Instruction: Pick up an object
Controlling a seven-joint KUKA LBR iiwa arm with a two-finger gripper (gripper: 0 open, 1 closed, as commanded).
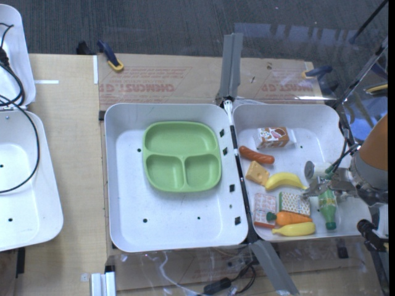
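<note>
My metal claw (pixel 322 185) hangs low near the right edge of the right shallow white bin (pixel 281 111), touching the small green plastic bottle (pixel 328 209); its grip I cannot tell

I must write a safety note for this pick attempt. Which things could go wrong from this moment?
1. The pincer is low over the right bin, beside the green bottle and the banana. It may knock the bottle instead of gripping it.
2. The carrot, the yellow toy and the small cards lie tightly together, so a grasp there may catch two items, or slip.
</note>
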